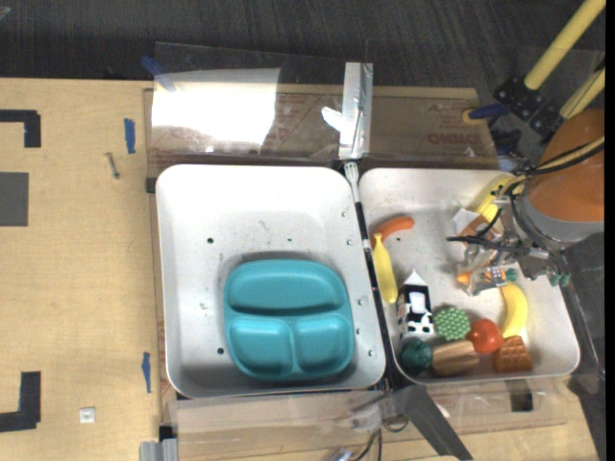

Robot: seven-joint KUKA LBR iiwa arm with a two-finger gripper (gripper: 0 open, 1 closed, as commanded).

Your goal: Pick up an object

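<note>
Wooden bench [67,257] top, tan, with black tape corner marks; dark carpet-like floor beyond its far edge. Two white bins side by side: left bin [192,209] and right bin [423,190]. All places below are relative to the right bin.

Left of it, in the left bin, one teal compartment tray [286,317], three sections, long axis running near to far.

Grey arm [567,185] with orange band comes in over the bin's right rim. Gripper [480,248] sits low over the bin's right-centre, amid small clutter; finger state cannot tell, tips blurred among the items.

Inside the bin, counted:
- two bananas: one long yellow banana [384,269] along the left wall, long axis near-far, far tip toward the orange piece; one shorter banana [514,310] at right, near upright in view, curved.
- one orange carrot-like piece [394,227], far left, long axis left-right, slightly tilted.
- one black-and-white cow toy [415,307], near left.
- one green knobbly ball [452,324], near centre.
- one red tomato [484,335] beside it.
- one brown bread-like log [455,357], near rim, long axis left-right.
- one dark green item [416,354], near-left corner.
- one orange-brown waffle piece [513,355], near-right corner.
</note>
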